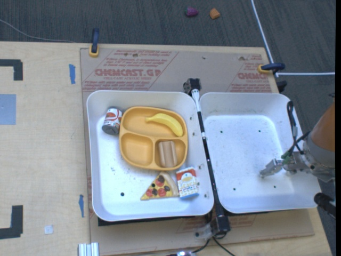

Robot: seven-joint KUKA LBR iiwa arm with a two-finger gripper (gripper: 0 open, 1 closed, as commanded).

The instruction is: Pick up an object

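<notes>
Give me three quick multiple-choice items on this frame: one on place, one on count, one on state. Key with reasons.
1. Where does the banana lie?
A. In the top compartment of the yellow tray
B. On the floor of the right bin
C. On the pizza slice

2. How many compartments does the yellow tray have?
A. Two
B. Three
C. Five

3. How does the can lie?
A. Inside the tray
B. In the right bin
C. On the left bin floor, at the tray's upper left corner

Key:
1 A: the banana rests in the wide top section.
2 B: one wide section above two smaller ones.
3 C: the can sits outside the tray rim, in the left bin, while the gripper is over the right bin.
</notes>
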